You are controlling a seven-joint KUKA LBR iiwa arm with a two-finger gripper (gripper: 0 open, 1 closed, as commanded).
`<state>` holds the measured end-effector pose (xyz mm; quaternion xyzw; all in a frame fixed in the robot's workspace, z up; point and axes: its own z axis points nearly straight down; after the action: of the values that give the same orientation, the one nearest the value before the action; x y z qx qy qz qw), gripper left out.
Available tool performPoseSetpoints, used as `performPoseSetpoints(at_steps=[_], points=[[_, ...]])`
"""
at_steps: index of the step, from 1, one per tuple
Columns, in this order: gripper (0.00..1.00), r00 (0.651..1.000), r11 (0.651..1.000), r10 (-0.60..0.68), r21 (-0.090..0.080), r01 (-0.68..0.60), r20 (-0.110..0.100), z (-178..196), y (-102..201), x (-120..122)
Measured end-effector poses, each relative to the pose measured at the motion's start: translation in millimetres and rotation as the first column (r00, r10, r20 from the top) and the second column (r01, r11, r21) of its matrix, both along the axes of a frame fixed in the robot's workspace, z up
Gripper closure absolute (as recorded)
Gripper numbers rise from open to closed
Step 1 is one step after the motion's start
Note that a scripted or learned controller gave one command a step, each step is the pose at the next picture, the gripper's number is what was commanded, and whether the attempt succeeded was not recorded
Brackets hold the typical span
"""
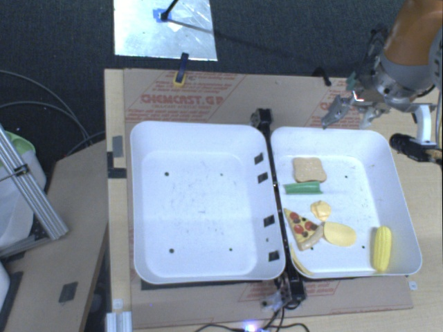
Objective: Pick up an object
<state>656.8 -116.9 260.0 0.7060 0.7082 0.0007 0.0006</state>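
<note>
The right bin [398, 185] holds several toy foods: a tan bread slice [309, 169], a green bean pod [302, 187], a small yellow lump [320, 209], a pizza slice [304, 228], a pale yellow disc [339, 234] and a corn cob [381, 247]. My gripper [351, 114] hangs above the bin's far rim, at the upper right. It is open, its two fingers are spread, and nothing is between them. It stands well back from the bread slice, the nearest item.
The left bin [201, 203] sits beside the right one, with black clips [263, 178] along the shared rim. A shiny metal sheet [165, 19] lies on the dark floor beyond the bench. An aluminium frame [28, 185] leans at the left edge.
</note>
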Motion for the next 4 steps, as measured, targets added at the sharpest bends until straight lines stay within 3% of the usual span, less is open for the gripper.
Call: performPoseSetpoints(at_steps=[1,2,3,4], points=[[0.0,1.0,1.0,-0.002,0.005,0.002,-0.02,-168.8,28.2,-74.8],[0.0,1.0,1.0,0.003,-0.002,-0.003,0.01,-171.3,29.5,-19.7],[0.0,1.0,1.0,-0.003,-0.004,0.003,0.014,-170.0,4.7,-78.0],[0.0,1.0,1.0,-0.002,-0.006,0.002,0.019,-169.7,-1.5,-133.1]])
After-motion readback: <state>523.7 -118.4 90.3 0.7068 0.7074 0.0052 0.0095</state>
